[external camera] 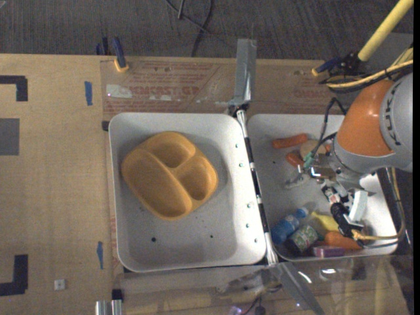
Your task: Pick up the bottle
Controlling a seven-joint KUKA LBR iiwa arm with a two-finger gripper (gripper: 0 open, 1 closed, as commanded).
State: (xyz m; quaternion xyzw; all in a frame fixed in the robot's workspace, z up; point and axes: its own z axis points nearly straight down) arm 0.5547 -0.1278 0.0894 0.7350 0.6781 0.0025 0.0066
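Blue-capped bottle point(289, 227) lies toward the right bin's point(262, 176) near-left corner, below-left of the tool point(308, 171), well apart; the tool's state I cannot tell.

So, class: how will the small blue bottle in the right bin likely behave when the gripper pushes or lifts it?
The blue bottle lies on its side, so its rounded body may roll. It looks small, probably light. It rests against a green item, so a nudge could shift both.

Your arm point(377, 133) reaches in from the right, its orange band uppermost and the grey wrist beneath it. Your gripper point(303, 174) points leftward, low over the right-hand side of the bench.
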